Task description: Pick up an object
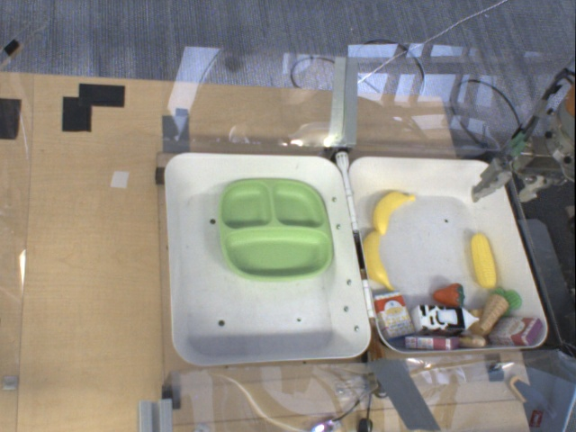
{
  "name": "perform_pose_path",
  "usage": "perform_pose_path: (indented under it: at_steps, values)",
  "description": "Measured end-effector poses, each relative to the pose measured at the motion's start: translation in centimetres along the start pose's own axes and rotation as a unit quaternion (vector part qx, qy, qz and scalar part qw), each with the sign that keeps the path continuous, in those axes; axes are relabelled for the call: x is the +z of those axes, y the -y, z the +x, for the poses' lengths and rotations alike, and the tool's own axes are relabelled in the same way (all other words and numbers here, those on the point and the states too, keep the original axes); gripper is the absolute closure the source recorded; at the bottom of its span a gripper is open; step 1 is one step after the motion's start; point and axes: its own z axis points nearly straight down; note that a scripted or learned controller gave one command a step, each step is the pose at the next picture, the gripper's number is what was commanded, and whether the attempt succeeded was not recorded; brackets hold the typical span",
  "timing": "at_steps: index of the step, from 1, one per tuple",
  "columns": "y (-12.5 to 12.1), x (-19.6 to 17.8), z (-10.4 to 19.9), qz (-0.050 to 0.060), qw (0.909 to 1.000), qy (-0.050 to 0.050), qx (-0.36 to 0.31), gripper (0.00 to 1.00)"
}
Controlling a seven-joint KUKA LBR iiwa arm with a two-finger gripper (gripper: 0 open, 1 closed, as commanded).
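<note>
Toys crowd the right bin's [540, 268] near edge; a corn cob [483, 260] lies lengthwise toward the camera, below and left of the gripper [497, 176] at the far-right corner. Its grip state cannot be told.

On my feed the arm [560, 106] shows as a grey, metallic-looking piece with a touch of orange at its far-right tip. Its gripper [504, 180] is pale grey and angular, with dark fittings and a small green spot on the linkage above it.
</note>
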Motion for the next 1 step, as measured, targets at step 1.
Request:
perform_pose_path:
  at_steps: [1]
  values:
    - [-0.92, 12.28, 4.09, 0.001, 0.9994, 0.0, 0.035, 0.0]
